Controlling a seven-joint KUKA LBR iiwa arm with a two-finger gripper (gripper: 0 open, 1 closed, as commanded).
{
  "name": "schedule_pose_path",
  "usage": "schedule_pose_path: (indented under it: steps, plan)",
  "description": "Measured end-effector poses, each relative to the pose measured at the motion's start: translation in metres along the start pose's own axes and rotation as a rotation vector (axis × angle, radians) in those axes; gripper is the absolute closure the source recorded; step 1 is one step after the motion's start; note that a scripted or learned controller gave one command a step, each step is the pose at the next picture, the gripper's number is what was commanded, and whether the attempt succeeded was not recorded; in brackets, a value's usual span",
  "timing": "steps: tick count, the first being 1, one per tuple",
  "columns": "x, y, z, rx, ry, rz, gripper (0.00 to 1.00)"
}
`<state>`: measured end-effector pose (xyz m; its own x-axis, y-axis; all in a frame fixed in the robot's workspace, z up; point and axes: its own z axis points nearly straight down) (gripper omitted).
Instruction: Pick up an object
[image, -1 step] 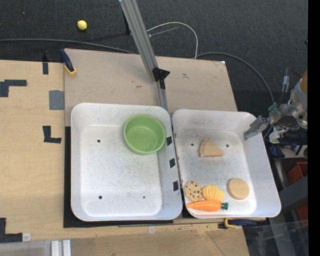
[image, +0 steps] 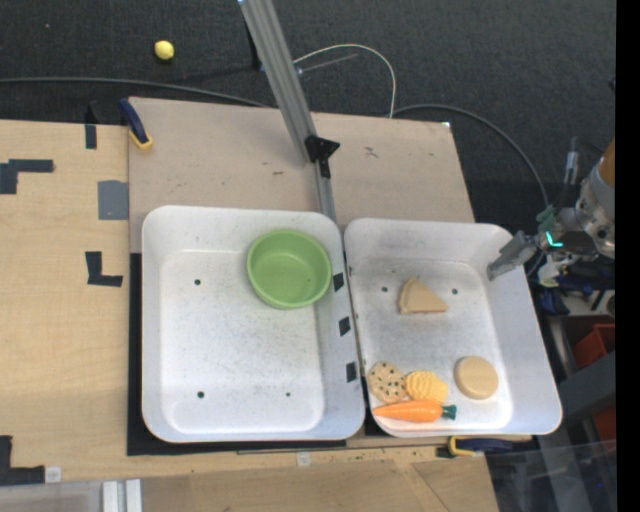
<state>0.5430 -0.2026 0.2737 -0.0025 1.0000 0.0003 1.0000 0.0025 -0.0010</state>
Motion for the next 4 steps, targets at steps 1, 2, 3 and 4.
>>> schedule_pose_path:
  steps: [1, 2, 3, 4]
  plan:
    - [0.005, -0.006, 0.062, 0.006, 0.001, 0.001, 0.0]
    - [0.003, -0.007, 0.127, 0.007, 0.001, 0.002, 0.0]
    - [0.004, -0.009, 0.181, 0.007, 0.001, 0.001, 0.0]
    - [0.005, -0.007, 0.168, 0.003, 0.001, 0.0, 1.0]
